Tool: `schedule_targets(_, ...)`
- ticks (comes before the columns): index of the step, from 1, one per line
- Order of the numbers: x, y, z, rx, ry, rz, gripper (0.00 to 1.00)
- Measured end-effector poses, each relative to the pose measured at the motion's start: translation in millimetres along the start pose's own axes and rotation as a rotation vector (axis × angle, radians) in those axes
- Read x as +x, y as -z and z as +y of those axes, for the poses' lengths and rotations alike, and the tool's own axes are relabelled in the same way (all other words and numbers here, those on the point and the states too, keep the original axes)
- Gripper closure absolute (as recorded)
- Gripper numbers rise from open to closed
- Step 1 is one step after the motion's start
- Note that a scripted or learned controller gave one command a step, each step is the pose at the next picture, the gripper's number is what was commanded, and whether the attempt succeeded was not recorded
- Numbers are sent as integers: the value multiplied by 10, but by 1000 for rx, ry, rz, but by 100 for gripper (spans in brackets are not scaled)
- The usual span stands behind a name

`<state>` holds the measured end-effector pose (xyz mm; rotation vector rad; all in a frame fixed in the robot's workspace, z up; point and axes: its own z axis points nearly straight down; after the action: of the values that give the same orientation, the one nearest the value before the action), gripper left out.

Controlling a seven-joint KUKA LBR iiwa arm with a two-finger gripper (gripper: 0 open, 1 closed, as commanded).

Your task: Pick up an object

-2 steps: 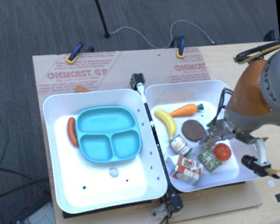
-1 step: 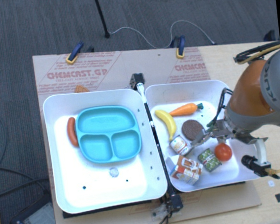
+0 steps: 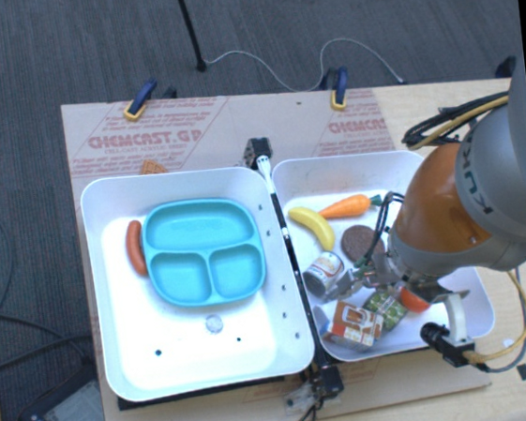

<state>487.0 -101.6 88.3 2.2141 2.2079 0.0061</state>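
Lying in the right bin (image 3: pixel 465 328), clustered under the gripper (image 3: pixel 376 277): a small can (image 3: pixel 324 271) just to its left, a printed carton (image 3: pixel 354 326) just below it, a brown disc (image 3: pixel 357 240) just above. Resting farther up and left of the gripper, a banana (image 3: pixel 313 226) and a carrot (image 3: pixel 345 208). Reaching down among them, the gripper itself, its grip impossible to tell. Sitting well to its left in the other bin (image 3: pixel 120 363), a blue divided tray (image 3: pixel 203 251) with a sausage (image 3: pixel 135 247) beside it. Carrying both bins, the table (image 3: pixel 105 147).
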Motion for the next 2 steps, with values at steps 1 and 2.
schedule_targets(1,-4,111,15,-3,-1,0,100)
schedule_targets(2,-6,205,19,-3,-1,0,100)
